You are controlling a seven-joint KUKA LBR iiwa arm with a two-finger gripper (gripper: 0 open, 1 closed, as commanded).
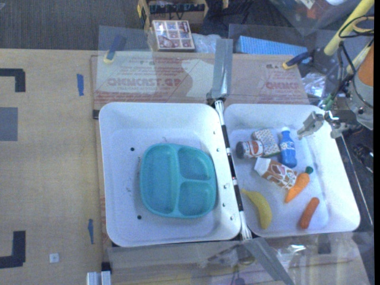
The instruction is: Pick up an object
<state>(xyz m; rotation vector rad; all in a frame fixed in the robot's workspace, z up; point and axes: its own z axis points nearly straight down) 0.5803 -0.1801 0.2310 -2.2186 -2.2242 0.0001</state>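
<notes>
Above the right bin [350, 215], our gripper [311, 125] hangs near the far right corner, its pale fingers slightly parted with nothing between them, as far as the slanted view lets us judge. We read this as the approach step: no object has been taken, and every candidate lies on the bin floor. Closest to the gripper, toward the bin's middle, stand a blue bottle [288, 148], a small patterned box [266, 141] and a can [249, 149] on its side, packed so tight that they touch or nearly touch. Just in front of them lie a brown-and-white carton [277, 173] and a carrot [297, 185], tip to tip, while a second carrot [309, 212] and a banana [260, 208] rest apart nearer the front wall. We judge that the next move calls for choosing one piece and coming down with fingers astride it; the lone carrot and the banana offer free floor on both sides, whereas the cluster leaves little room for a finger to slip between neighbours. The right wall sits close to the gripper, so a descent there risks grazing the rim. The left bin [119, 123] carries a teal divided tray [178, 180].
</notes>
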